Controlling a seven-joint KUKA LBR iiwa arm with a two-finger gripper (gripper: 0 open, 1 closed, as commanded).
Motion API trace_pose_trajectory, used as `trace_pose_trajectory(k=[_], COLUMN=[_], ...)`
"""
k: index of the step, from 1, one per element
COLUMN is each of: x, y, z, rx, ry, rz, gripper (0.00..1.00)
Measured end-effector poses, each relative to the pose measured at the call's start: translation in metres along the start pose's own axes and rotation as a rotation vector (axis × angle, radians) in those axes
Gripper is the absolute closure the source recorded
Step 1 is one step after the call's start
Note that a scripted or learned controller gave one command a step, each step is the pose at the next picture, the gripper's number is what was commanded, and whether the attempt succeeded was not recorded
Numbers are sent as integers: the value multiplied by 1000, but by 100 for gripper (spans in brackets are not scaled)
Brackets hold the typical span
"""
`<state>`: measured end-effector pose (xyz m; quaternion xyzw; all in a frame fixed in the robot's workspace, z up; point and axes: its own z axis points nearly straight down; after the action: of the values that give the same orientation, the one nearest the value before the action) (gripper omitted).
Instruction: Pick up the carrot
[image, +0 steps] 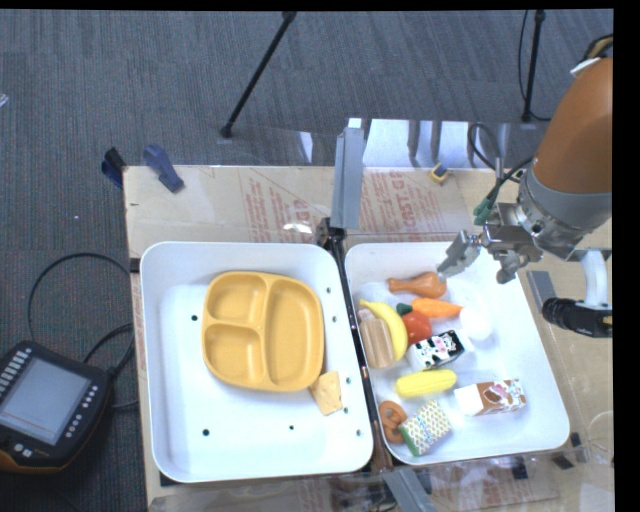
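The carrot (435, 308), orange and tapered, lies on its side in the upper middle of the right bin (540, 390). It sits between a brown drumstick (418, 286) and a red pepper (417, 327). My gripper (480, 262) hangs above the bin's upper right part, up and to the right of the carrot and apart from it. Its two fingers are spread wide, so it is open, with nothing between them.
The right bin also holds a banana (386, 318), a bun (376, 342), a cow-patterned carton (438, 350), corn (426, 383), a pretzel (391, 412) and two small boxes (490, 397). In the left bin (170, 400) are a yellow divided plate (265, 330) and a cracker (326, 392).
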<state>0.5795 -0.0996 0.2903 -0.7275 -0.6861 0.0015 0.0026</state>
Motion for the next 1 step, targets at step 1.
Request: trace_pose_trajectory(k=[1], x=[-3], y=[23], z=[58], rx=[8], ry=[0], rz=[24], gripper=[0])
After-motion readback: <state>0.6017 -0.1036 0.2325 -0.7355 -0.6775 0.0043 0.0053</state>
